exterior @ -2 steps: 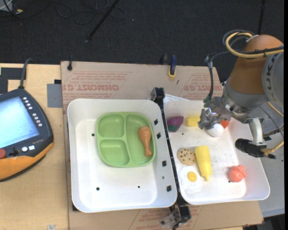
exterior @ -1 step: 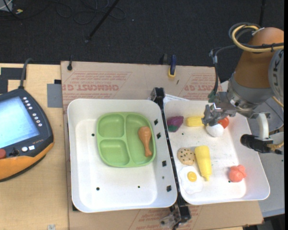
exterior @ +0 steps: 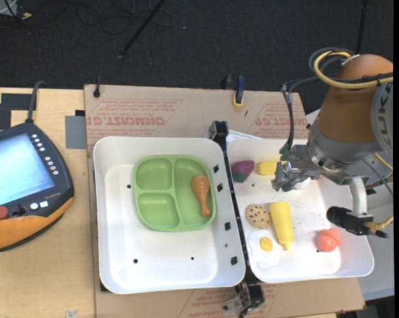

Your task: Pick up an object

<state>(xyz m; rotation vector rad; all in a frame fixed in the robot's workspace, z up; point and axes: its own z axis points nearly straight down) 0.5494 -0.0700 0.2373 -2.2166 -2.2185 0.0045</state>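
the claw [exterior: 287, 177] hangs over the right bin [exterior: 358, 260], its grip state unclear, just beside a small yellow block [exterior: 266, 168] and purple toy [exterior: 242, 169]; a drumstick [exterior: 201, 192] lies on the green tray [exterior: 161, 211].

A robot lab bench, set up for picking trials.

An industrial arm [exterior: 348, 111] with an orange band reaches over two white bins [exterior: 120, 257] that sit on cardboard sheets [exterior: 153, 114] held by a clamp [exterior: 238, 93]. A teach pendant [exterior: 24, 184] with a lit screen lies at the left, and loose cables [exterior: 87, 5] trail over the dark floor behind. Toy food [exterior: 281, 222] and a green plate [exterior: 173, 194] fill the bins; what looks like a small camera [exterior: 348, 218] is mounted by the right bin.
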